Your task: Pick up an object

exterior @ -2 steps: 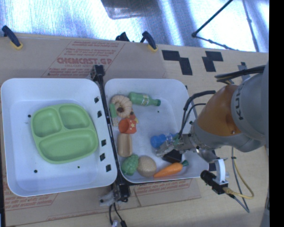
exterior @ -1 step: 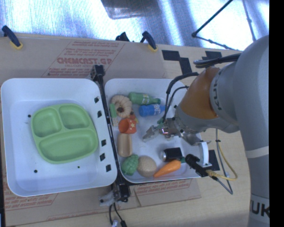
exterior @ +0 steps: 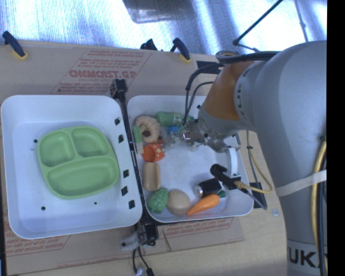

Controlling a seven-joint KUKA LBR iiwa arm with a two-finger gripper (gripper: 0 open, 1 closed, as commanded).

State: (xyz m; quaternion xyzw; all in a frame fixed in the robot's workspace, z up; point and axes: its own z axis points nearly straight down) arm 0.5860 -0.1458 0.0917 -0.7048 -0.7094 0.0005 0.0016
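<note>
The pincer [exterior: 187, 135] hangs low over the far half of the right shallow white plastic bin [exterior: 241, 209], under the grey arm's orange-banded wrist [exterior: 227, 99]. Whether it is spread or pressed together I cannot tell, since the wrist body covers most of it, and nothing can be seen pinched.

The likeliest target, in my judgement, is one of the toys crowded at that bin's far edge: the ridged tan doughnut-shaped toy [exterior: 148, 127], the pale green rounded toy [exterior: 168, 118], and a small blue piece [exterior: 172, 132] just beside the pincer. They lie close together, so a descent could land between two, push one aside, or close on nothing. The doughnut toy is round and has no clear long axis. The green toy seems to run along the far edge, though it is partly hidden.

Along the bin's left wall lie a red-orange plastic toy [exterior: 154, 152] and a tan sausage-like toy [exterior: 151, 176], the latter's long axis parallel to that wall. At the near edge lie a green broccoli toy [exterior: 157, 200], a beige egg-shaped toy [exterior: 179, 200] and an orange carrot toy [exterior: 203, 204], whose tip points toward the near-left corner. Its taper could let it slip from a grasp.

A green divided plate [exterior: 77, 161] sits in the left white bin [exterior: 14, 211].
</note>
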